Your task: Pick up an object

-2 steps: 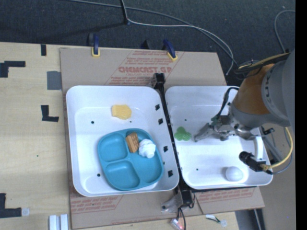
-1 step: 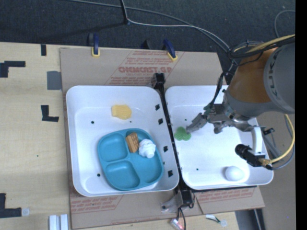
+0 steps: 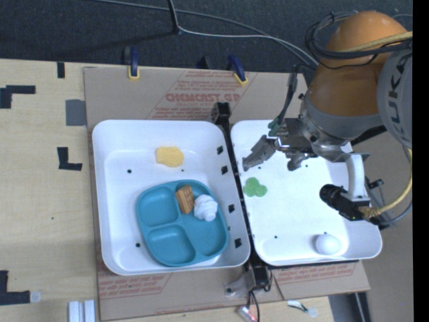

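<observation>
Bench, seen from above at a slant. Two shallow white bins sit side by side on a cardboard sheet [image 3: 201,96].

Left bin [image 3: 110,139]: holds a blue divided tray [image 3: 161,230] with three compartments. In the tray's upper right compartment lie a small brown block [image 3: 185,198] and a white crumpled object [image 3: 206,207], touching each other, the white one to the right. Above the tray, apart from it, a yellow lump [image 3: 169,156] rests on the bin floor.

Right bin [image 3: 295,210]: a flat green object [image 3: 255,188] lies near the bin's left wall. A white ball [image 3: 328,243] sits in the lower right corner, well apart from the green object.

Arm: grey with an orange band, reaching in from the right over the upper part of the right bin. The gripper [image 3: 273,157] hangs over the bin's upper left area, above and just to the right of the green object. Its two fingers [image 3: 256,157] stand spread apart, released, with nothing between them. No object in either bin touches the gripper.

Surroundings: blue-and-yellow clamps [image 3: 236,69] pin the cardboard's far edge; black cables [image 3: 174,19] trail across the dark floor beyond the bench.
</observation>
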`<move>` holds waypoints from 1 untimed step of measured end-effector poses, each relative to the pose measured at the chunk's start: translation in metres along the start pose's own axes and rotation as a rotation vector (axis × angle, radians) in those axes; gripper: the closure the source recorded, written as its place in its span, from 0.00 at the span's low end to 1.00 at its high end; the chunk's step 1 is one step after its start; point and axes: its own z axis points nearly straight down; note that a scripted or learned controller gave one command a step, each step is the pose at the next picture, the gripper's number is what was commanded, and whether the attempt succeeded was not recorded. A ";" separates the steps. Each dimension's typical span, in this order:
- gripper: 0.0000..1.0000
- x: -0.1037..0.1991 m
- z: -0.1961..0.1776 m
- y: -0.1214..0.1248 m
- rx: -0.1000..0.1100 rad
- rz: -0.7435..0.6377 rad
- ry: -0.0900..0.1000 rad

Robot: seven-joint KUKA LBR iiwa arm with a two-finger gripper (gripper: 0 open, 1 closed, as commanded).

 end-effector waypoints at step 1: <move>0.00 -0.030 0.031 0.028 0.015 0.011 -0.005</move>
